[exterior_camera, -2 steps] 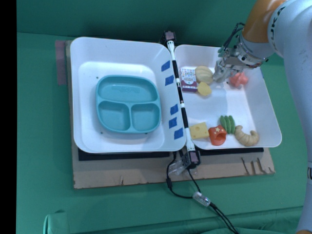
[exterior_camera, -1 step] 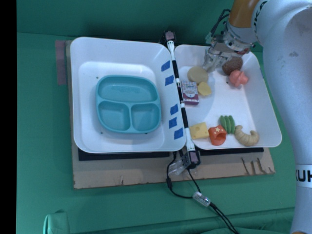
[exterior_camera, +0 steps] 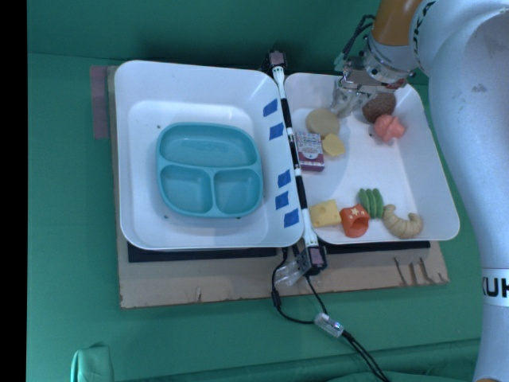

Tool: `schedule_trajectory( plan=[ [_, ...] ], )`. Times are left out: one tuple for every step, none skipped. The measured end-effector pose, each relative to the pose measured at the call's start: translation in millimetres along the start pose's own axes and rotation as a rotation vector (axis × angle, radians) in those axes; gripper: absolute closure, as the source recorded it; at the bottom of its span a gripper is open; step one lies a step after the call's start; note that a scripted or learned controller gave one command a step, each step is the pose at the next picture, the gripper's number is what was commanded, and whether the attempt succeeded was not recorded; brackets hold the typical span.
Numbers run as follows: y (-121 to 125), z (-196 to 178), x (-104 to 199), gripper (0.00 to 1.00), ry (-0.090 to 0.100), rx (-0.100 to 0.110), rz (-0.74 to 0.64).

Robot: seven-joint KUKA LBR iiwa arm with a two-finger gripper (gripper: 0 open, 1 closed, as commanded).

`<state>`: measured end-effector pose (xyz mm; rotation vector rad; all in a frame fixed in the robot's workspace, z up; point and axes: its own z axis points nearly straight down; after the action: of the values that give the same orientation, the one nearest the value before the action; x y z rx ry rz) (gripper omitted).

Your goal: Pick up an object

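My gripper [exterior_camera: 347,103] hangs over the far part of the right bin [exterior_camera: 433,177], its fingers apart with nothing between them. Just below and left of its tips lies a round tan slice [exterior_camera: 323,121]. A brown lump [exterior_camera: 379,106] and an orange-red toy [exterior_camera: 388,126] sit just to its right. Further toward the front are a small yellow piece [exterior_camera: 334,145], a red and white carton [exterior_camera: 309,151], a cheese wedge [exterior_camera: 324,212], a red pepper [exterior_camera: 355,220], green beans [exterior_camera: 371,200] and a croissant [exterior_camera: 402,223].
The left bin [exterior_camera: 139,86] holds a teal divided plate [exterior_camera: 209,170]. A taped bar with blue markers [exterior_camera: 284,150] runs between the bins. Cables [exterior_camera: 318,313] trail off the cardboard base at the front. The arm's grey body [exterior_camera: 469,118] fills the right side.
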<state>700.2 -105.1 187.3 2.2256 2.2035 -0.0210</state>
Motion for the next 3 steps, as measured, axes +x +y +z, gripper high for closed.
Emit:
schedule_trajectory(
  plan=[
    [0.0,0.0,1.2,0.00,-0.001,0.000,0.000],
    [0.1,0.0,1.0,0.00,0.001,0.000,-0.002],
    [0.1,-0.1,1.6,0.00,0.000,0.000,-0.001]
  ],
)
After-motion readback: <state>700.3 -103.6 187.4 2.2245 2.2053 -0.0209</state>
